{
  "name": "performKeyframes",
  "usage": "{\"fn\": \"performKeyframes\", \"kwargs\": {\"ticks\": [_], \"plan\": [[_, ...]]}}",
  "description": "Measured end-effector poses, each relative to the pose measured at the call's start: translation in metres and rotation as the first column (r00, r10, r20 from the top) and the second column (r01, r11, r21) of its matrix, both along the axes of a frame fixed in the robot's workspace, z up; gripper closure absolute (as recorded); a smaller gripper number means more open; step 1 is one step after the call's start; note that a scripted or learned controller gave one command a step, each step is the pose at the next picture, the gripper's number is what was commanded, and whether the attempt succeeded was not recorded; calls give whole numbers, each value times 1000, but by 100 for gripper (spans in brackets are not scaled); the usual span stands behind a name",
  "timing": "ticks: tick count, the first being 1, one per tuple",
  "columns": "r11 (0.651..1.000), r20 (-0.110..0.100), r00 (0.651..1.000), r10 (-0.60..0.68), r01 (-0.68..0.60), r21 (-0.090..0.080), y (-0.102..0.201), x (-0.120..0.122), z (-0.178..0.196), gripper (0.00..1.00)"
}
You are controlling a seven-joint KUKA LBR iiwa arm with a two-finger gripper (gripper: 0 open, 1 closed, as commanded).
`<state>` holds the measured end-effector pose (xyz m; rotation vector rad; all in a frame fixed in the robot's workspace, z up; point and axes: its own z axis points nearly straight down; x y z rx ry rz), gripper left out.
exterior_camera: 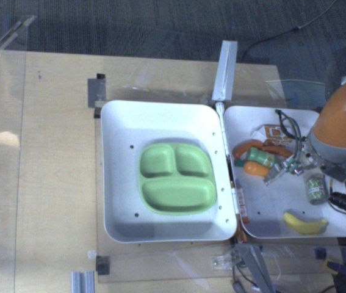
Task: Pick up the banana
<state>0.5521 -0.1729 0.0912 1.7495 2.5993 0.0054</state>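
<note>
The yellow banana lies flat in the right bin, close to its front wall. My gripper hangs over the middle of that bin, behind and to the left of the banana and apart from it. It sits just right of a cluster of toy foods. The arm's orange band shows at the right edge.
An orange, green and red cluster of toy foods lies at the right bin's back left. A small grey-green jar stands between gripper and banana. The left bin holds a green divided plate. Cables trail near the arm.
</note>
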Motion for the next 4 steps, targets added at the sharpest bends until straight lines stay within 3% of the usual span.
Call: {"fn": "performKeyframes", "kwargs": {"ticks": [1,2,3,4], "plan": [[977,5,977,-215,215,2,13,32,-2,0],[949,-49,948,-315,315,10,-17,101,-4,0],[952,0,952,-306,306,2,-31,119,64,0],[946,-4,946,-324,324,2,-17,49,31,0]]}}
